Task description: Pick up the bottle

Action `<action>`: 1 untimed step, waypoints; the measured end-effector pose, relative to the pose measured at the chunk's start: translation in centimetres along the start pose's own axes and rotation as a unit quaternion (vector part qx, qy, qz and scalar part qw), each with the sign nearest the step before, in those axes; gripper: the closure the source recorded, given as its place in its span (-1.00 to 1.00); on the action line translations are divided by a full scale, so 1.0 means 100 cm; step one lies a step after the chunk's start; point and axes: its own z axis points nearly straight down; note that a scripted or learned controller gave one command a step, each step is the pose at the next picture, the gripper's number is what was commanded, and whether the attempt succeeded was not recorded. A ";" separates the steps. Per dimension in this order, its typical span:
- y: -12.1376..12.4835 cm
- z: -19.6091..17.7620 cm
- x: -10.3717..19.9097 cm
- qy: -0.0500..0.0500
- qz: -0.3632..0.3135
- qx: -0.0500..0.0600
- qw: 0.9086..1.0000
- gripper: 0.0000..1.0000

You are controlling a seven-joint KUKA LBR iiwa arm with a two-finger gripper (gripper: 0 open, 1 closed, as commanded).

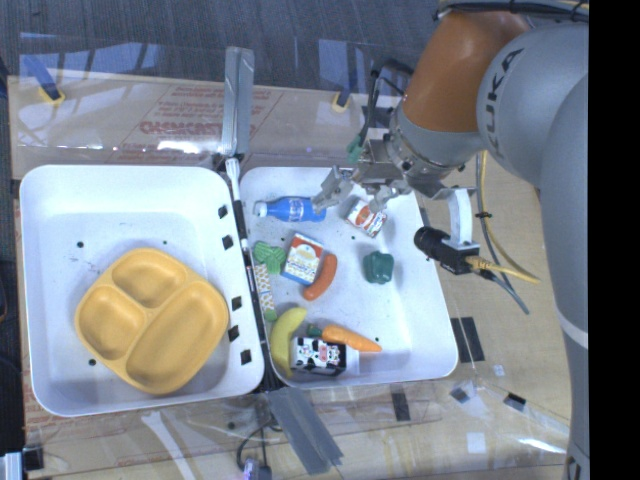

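Bottle point(289, 208) lies on its side at the far edge of the right bin point(425, 313), so it is easy to reach from above. The claw point(352, 193) hangs open just beside its right end, holding nothing yet.

In the right bin point(440, 340), the gripper point(350, 190) hangs over the far edge, just beside the cap-less end of the blue bottle point(286, 209), with a small red-and-white packet point(366, 217) close under it on the other side. Nearer the camera, a carton point(303, 259), a sausage point(320, 277), a green pepper point(378, 267), a banana point(286, 330), a carrot point(351, 339) and a black-and-white box point(318, 355) crowd the middle and near side, leaving bare floor mainly along the right wall. The left bin point(60, 198) has open room around the yellow divided plate point(152, 318).
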 end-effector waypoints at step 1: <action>0.044 0.146 0.001 0.000 0.037 0.000 0.999 -1.00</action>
